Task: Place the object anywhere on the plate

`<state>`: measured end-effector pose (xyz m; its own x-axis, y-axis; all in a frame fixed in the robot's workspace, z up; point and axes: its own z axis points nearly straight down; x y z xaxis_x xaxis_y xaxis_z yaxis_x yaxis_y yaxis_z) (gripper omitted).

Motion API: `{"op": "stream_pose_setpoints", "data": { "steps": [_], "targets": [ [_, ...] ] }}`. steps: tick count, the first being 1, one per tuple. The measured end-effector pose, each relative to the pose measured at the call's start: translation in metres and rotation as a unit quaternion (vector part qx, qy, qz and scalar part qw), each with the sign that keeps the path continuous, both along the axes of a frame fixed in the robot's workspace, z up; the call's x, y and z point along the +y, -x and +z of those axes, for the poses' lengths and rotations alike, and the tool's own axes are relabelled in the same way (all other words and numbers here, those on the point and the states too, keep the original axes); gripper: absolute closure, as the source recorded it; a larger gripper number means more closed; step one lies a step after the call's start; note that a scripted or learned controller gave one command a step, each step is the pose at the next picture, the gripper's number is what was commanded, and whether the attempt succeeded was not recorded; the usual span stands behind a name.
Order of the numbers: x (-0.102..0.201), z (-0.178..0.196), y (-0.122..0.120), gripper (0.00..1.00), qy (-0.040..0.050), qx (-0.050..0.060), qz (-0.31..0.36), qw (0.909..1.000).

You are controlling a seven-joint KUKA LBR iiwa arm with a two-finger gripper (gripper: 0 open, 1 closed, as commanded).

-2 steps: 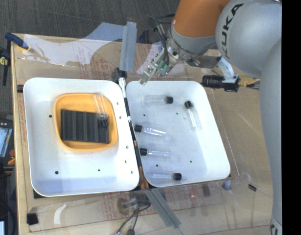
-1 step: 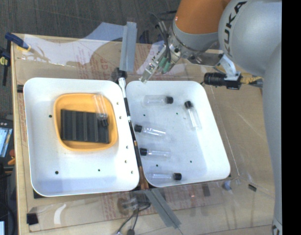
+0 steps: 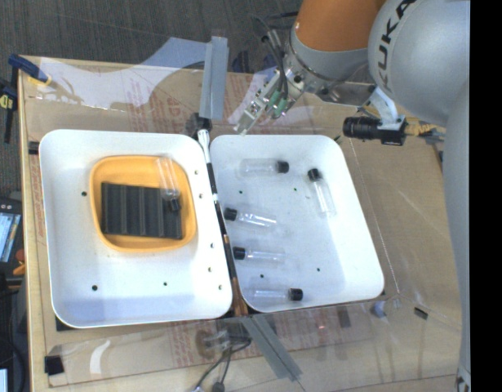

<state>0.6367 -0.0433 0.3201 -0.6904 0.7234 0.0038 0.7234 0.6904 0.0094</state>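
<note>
Vial (image 3: 167,178) with black cap already lying on the yellow plate (image 3: 104,178) in the left bin (image 3: 63,260), gripper (image 3: 263,104) raised beyond the right bin (image 3: 357,243), grip state impossible to tell; risk of rolling off the ridged black insert (image 3: 140,211), being round and smooth.

We see two white bins (image 3: 63,284), an orange-yellow plate (image 3: 104,178) holding a dark grey ribbed insert (image 3: 140,211), clear vials with black caps (image 3: 263,168), a tan tabletop (image 3: 414,219), and a grey arm with an orange band (image 3: 340,11).
</note>
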Motion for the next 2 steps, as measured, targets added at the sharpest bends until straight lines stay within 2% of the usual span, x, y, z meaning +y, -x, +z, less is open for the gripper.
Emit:
{"op": "stream_pose_setpoints", "data": {
  "steps": [1,2],
  "targets": [
    [0.0,0.01,-0.001,1.0,-0.0007,-0.001,0.001,1.0],
    [-0.025,-0.126,0.014,1.0,0.0046,0.004,0.065,0.9979]
  ]
}}
